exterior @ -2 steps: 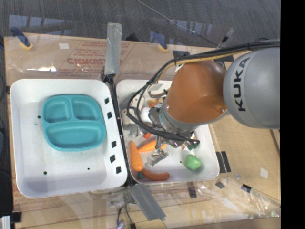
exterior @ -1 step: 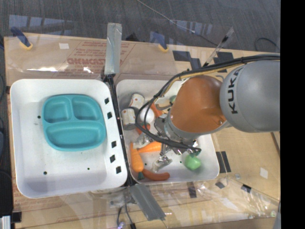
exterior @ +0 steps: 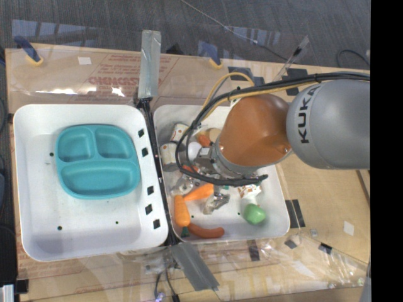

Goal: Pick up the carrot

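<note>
— Where is your arm?

— My arm [exterior: 327, 124] reaches in from the right and hangs over the right-hand bin [exterior: 277, 222]. The orange band [exterior: 252, 137] above my wrist covers much of that bin's middle, with black cables [exterior: 252, 92] looping over it. My jaws point down at the bin's floor, toward its front left.

— And the carrot?

— The carrot [exterior: 198, 193] is an orange tapered piece lying aslant in the right bin, right at my jaws, with metal parts on either side of it. It is just up and to the right of a second orange piece [exterior: 181, 211], a stubby one that stands near the bin's left wall.

— Are you holding it?

— I cannot tell. My own wrist hides most of the jaws, so whether they are wide, narrow or closed on the carrot is unclear from above.

— What else shares that bin?

— A reddish sausage-shaped thing [exterior: 205, 232] lies along the front wall, just below the stubby orange piece. A green round item [exterior: 254, 215] with a white top sits toward the front right, apart from the carrot. Some pale items [exterior: 170, 151] are bunched by the left wall further back.

— And the other bin?

— The left bin [exterior: 38, 231] carries a teal divided plate [exterior: 97, 161] in its rear half. Both bins stand side by side on the table [exterior: 327, 194], touching along a taped seam.
</note>
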Robot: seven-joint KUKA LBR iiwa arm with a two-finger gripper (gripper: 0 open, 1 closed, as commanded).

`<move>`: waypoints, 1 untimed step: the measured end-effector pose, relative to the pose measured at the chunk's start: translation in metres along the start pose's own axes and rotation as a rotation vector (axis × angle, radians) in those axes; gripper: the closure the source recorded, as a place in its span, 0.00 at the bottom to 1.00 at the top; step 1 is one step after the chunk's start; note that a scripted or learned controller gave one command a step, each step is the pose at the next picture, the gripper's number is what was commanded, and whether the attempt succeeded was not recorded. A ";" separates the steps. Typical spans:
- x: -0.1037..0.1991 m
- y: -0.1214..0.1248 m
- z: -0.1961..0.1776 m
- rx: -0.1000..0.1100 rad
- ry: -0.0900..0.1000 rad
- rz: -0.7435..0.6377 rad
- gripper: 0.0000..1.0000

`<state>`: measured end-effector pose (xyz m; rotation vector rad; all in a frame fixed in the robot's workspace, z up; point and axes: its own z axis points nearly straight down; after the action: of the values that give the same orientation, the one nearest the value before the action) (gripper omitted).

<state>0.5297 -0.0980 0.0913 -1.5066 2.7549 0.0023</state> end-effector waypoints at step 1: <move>-0.002 0.000 -0.010 0.000 -0.002 -0.005 1.00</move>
<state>0.5308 -0.0959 0.1013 -1.5124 2.7498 0.0030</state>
